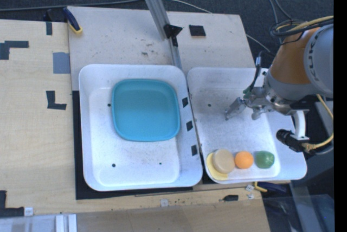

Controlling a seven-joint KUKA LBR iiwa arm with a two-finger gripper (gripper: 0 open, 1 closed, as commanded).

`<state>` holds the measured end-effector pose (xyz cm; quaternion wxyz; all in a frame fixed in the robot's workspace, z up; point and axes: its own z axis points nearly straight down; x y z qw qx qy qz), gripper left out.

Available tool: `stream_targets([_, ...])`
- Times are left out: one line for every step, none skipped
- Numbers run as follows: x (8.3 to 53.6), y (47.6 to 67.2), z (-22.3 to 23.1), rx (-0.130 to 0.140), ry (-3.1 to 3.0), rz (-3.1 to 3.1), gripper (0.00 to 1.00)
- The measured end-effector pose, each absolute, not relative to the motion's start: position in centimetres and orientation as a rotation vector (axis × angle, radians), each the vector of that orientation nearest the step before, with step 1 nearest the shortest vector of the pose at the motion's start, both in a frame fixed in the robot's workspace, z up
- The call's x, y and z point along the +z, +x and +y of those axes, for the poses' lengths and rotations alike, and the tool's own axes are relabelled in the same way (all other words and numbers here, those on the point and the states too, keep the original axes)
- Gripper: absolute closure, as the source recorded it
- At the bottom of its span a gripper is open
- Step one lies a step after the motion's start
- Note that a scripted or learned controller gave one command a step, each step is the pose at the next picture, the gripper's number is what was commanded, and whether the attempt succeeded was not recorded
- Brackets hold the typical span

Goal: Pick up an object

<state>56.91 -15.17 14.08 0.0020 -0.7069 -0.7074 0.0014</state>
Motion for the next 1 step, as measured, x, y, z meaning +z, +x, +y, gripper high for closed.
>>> stream_targets([9.05, 56.92, -15.13, 0.000, -2.221, -2.222, 0.00])
